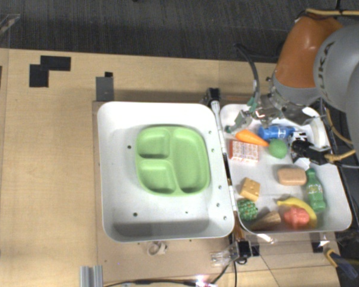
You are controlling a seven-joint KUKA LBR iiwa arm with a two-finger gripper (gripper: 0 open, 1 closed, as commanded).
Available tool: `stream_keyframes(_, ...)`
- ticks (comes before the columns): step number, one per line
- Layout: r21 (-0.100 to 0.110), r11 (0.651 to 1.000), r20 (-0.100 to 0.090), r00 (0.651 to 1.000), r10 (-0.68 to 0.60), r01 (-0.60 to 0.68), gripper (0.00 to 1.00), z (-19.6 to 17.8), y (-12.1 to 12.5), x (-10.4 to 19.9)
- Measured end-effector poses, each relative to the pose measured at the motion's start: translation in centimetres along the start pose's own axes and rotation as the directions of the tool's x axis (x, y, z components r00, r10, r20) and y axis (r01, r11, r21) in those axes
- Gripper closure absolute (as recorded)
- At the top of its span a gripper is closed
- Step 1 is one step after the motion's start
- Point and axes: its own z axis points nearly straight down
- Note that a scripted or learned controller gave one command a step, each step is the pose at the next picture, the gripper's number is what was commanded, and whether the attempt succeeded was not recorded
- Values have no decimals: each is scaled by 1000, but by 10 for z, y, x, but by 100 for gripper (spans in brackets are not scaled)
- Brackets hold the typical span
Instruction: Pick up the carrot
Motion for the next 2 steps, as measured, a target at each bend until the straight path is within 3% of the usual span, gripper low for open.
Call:
stream_keyframes(1,-9,1000,5,1000,-10,10,0,82,-10,-49)
stream_keyframes(2,40,853,1,854,520,-520,0,100,16,-69)
